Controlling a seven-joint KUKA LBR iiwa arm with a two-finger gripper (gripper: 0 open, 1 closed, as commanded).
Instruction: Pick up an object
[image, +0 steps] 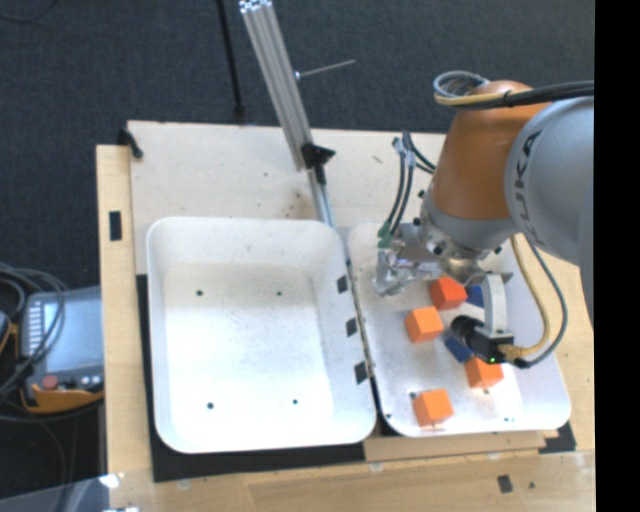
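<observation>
Tool (392, 272) low in right bin (540, 410), orange blocks (424, 323) beside.

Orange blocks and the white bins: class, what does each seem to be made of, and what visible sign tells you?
Orange blocks: probably foam or painted wood; matte, uniform colour, crisp edges, no shine.
White bins: likely moulded plastic; smooth, rounded corners, faint sheen, speckled with marks.

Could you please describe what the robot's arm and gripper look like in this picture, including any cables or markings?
The arm is bulky and rounded, grey, with a broad orange band above the wrist and part of the KUKA lettering in pale letters on the grey shell. Black and green cables loop down beside the wrist, and a yellowish one curves round its other side. The gripper is a small silvery metal assembly.
</observation>
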